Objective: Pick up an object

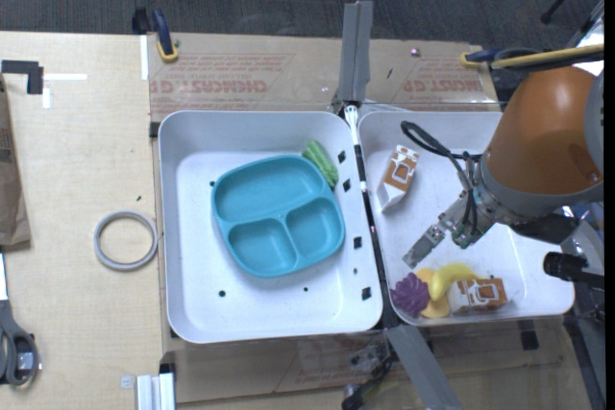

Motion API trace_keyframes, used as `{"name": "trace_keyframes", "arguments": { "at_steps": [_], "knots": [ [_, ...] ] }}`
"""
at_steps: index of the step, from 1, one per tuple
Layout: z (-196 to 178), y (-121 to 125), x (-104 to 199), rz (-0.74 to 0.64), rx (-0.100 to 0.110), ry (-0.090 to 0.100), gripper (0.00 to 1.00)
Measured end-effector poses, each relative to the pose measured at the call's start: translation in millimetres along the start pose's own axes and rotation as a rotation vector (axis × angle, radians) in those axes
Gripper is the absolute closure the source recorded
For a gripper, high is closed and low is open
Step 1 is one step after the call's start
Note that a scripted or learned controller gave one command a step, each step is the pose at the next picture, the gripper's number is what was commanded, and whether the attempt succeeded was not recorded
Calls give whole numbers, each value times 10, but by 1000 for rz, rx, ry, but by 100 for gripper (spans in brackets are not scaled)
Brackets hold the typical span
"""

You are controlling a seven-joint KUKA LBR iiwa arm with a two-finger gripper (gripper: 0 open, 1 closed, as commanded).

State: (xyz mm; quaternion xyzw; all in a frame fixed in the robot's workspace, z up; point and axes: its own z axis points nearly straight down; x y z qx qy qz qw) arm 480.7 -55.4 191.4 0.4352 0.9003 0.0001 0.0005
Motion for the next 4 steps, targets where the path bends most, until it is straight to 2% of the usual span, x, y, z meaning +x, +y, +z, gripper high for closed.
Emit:
{"name": "trace_keyframes", "arguments": {
  "at_steps": [2, 3, 4],
  "knots": [
    [0, -242, -261, 91, 0, 0, 0],
    [651, -326, -351, 247, 3, 2, 0],
    [-354, -28, -45, 129, 1, 0, 0]
  ]
}}
